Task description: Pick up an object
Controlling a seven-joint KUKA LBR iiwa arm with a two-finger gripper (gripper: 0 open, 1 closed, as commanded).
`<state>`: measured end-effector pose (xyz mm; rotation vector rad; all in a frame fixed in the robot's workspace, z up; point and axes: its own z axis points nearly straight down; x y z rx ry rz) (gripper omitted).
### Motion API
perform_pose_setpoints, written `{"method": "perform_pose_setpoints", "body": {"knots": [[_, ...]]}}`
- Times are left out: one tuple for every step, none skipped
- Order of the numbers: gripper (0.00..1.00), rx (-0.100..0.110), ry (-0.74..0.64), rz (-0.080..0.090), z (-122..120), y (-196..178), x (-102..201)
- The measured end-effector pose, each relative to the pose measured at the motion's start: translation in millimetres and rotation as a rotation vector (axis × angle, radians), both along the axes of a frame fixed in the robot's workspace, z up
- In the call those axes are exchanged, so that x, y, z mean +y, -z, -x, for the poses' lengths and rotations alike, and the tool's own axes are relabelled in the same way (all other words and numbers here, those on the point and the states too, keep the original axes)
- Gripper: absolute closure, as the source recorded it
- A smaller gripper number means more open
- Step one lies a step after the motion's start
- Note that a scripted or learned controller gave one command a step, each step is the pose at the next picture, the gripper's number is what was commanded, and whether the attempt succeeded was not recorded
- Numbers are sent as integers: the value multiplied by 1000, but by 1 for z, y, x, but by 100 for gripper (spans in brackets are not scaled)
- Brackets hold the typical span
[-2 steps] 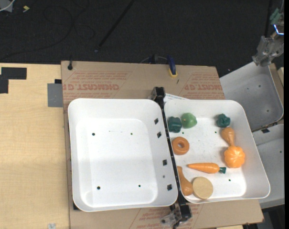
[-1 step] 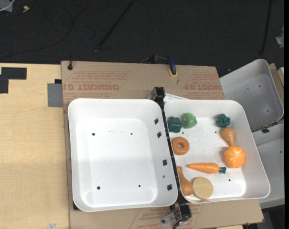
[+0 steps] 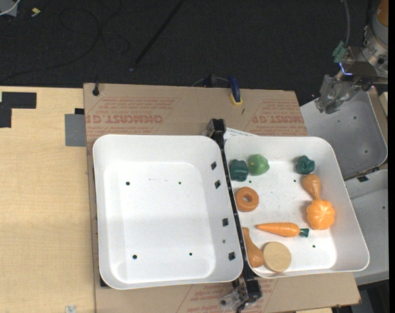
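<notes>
pincer [image 3: 329, 100] hangs well apart from carrot [image 3: 280, 229].

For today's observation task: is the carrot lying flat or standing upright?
Lying flat: the carrot rests lengthwise on the right bin floor.

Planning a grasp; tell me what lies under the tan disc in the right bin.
The tan disc overlaps the lower end of a tan, club-shaped piece. That end is covered, so its shape is hidden. The disc's other side rests on the bin floor.
</notes>
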<state>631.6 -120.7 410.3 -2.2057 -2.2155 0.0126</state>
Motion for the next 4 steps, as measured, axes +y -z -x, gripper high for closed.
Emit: {"method": "perform_pose_setpoints", "body": {"knots": [[100,-19,4,7,-13,-53,-18],[100,-20,5,7,-13,-116,-42],[100,-4,1,2,-12,-11,10],[100,-27,5,9,-12,-135,-9]]}}
